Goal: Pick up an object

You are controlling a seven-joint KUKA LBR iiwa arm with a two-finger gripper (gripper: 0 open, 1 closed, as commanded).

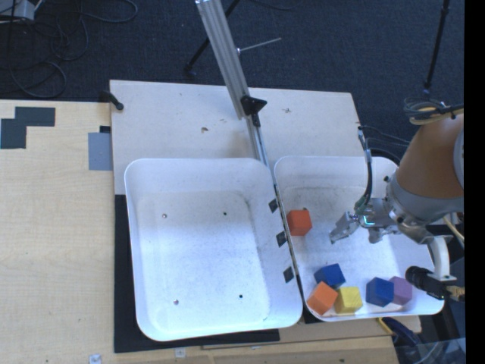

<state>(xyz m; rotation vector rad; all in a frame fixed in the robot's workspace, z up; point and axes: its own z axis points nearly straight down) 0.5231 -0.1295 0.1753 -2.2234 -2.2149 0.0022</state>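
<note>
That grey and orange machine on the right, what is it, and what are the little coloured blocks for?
It is a robot arm, seen by one camera looking down at a slant. Its gripper hangs over the right white bin with nothing between its fingers. In that bin lie an orange cube alone, and near the front edge a blue cube, another orange cube, a yellow cube, a second blue cube and a purple block. The job is picking one up. The left white bin sits beside it.

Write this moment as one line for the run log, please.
gripper: over right bin, holds nothing | nearest: orange cube, apart | other blocks: front rim cluster | pick: not yet done
</note>
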